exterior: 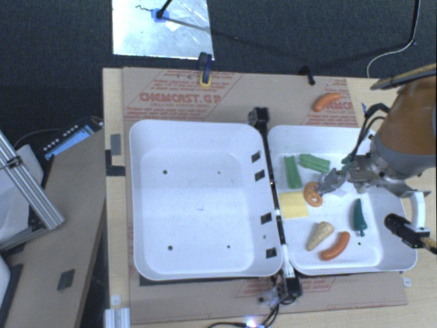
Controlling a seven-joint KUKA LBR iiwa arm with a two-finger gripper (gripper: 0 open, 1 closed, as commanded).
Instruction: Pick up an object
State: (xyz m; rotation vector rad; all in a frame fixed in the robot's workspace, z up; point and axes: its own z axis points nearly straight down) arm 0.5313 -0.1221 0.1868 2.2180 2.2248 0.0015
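from the camera view, looking down at a slant: two shallow white plastic bins side by side on a cardboard-covered bench (171, 94). left bin (147, 139) bare white floor. right bin (392, 255) holding the toys: small orange pretzel-shaped ring (313, 194) near the bin's middle, two green bean-like sticks (302, 166) toward the far edge, flat pale yellow square slab (294, 205) against the left wall, beige cone-shaped piece (319, 236) and orange sausage-shaped piece (334, 245) toward the near edge, dark teal slim piece (358, 216) toward the right wall. another orange sausage shape (326, 102) lying on the cardboard beyond the right bin's far edge.

grey two-finger gripper (329, 182) reaching in from the right, tips just above and beside the pretzel ring, looking parted, nothing pinched between them. likely target: the pretzel ring, not yet grasped.

to do the step well: centre over the ring, straddle one side of its loop rather than the hole, descend straight to the bin floor, close firmly, lift slowly. risk of nudging the yellow slab just beside it, or of the thin ring slipping out.

around: dark carpeted floor, reflective silver sheet (162, 19) beyond the bench's far edge, aluminium framing (27, 190) at the left.
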